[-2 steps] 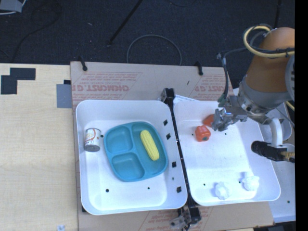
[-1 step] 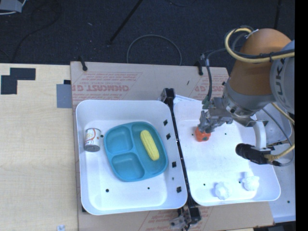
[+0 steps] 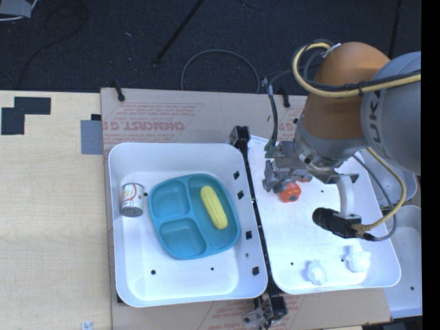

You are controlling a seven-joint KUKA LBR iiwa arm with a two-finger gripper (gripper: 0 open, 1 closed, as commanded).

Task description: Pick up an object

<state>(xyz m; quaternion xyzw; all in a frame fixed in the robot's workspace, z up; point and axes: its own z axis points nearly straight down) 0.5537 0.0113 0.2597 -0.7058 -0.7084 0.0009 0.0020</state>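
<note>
We see the arm [image 3: 357, 95] reaching in from the right, its orange band bulking over the right bin [image 3: 385, 270] and the wrist bent down. The claw [image 3: 280, 179] hangs low at that bin's upper left, just beside a small orange object [image 3: 290, 192]; we cannot tell its state. 2 white lumps [image 3: 316, 272] lie near the front rim. In the left bin [image 3: 130, 267], a blue divided plate [image 3: 180, 234] carries a corn cob [image 3: 214, 207], with a small can [image 3: 132, 199] beside it.
</note>
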